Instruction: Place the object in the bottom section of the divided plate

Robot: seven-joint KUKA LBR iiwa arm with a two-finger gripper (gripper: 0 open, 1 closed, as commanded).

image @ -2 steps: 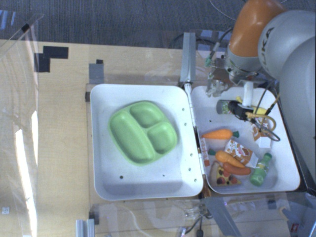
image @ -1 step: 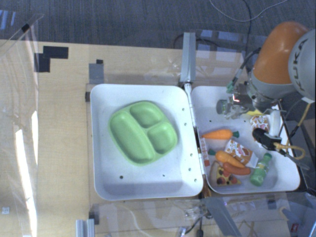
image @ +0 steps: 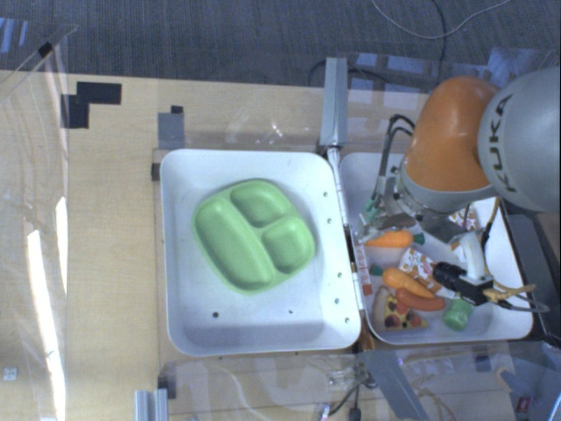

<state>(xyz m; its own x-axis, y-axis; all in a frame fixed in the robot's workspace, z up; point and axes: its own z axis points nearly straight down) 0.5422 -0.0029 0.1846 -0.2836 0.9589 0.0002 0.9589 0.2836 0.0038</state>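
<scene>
A light green divided plate (image: 254, 233) lies in the left white bin (image: 210, 331), with one long section on its left and two smaller sections on its right; nothing is in it. My gripper (image: 387, 221) hangs low over the near-left part of the right bin (image: 513, 323), mostly hidden under the grey and orange wrist. Just below it lies an orange toy carrot (image: 390, 240), and I cannot see whether it is touched.
The right bin holds several toy foods: a second orange carrot (image: 407, 281), a red-orange piece (image: 421, 303), a green cylinder (image: 457, 314), a printed packet (image: 419, 261) and a speckled flat piece (image: 399, 319). A metal divider (image: 333, 103) separates the bins.
</scene>
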